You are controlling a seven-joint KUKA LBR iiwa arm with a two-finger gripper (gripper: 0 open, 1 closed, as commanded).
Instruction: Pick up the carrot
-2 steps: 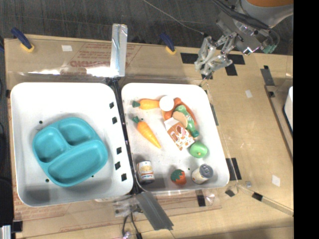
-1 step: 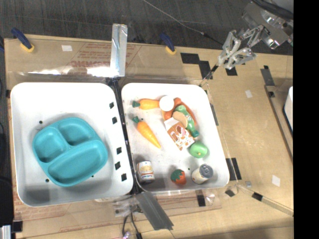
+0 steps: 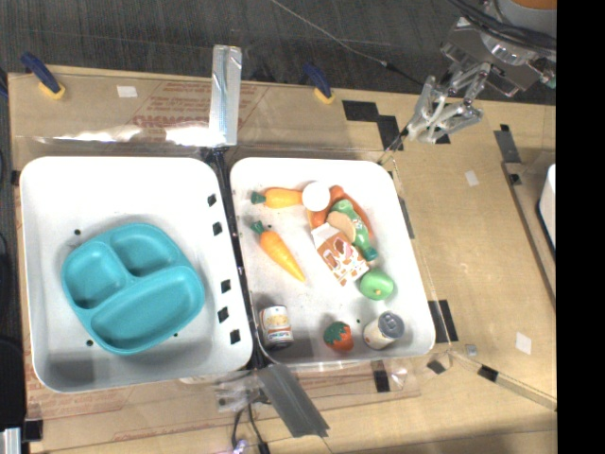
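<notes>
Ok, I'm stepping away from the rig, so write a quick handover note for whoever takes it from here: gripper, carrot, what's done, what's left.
Gripper: up beyond the right bin's far right corner, over the bench, holding nothing.
Carrot: lying in the right bin, left of middle, green top toward the far left, tip toward the near right. A second, shorter carrot-like piece lies at the far side beside a white ball.
Left bin: holds a teal divided plate.
Done: nothing yet; carrot untouched.
Left: move over the right bin, descend, grasp the carrot, lift.
</notes>
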